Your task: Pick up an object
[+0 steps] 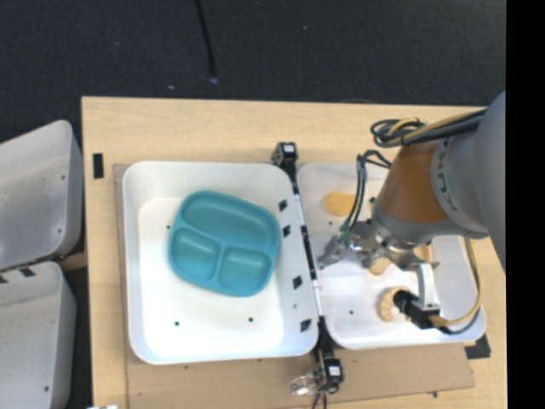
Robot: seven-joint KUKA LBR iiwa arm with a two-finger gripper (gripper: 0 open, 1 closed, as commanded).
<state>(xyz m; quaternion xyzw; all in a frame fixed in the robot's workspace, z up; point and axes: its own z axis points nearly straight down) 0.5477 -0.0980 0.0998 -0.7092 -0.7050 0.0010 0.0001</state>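
Note:
My gripper (344, 248) hangs low over the right bin (358, 335), near its left wall, under the grey arm with the orange band (409, 190). A yellow-orange piece (338, 203) lies in that bin a little behind the gripper. Just to the gripper's right a small tan piece (377, 266) peeks out from under the wrist. A round tan piece (389, 305) rests nearer the front of the bin. I see nothing held in the gripper, and the wrist hides part of the bin floor.
A teal divided plate (225, 243) lies in the left bin (145, 313). A black-clipped divider (302, 254) separates the two bins. The bench's wooden top (170, 126) surrounds them.

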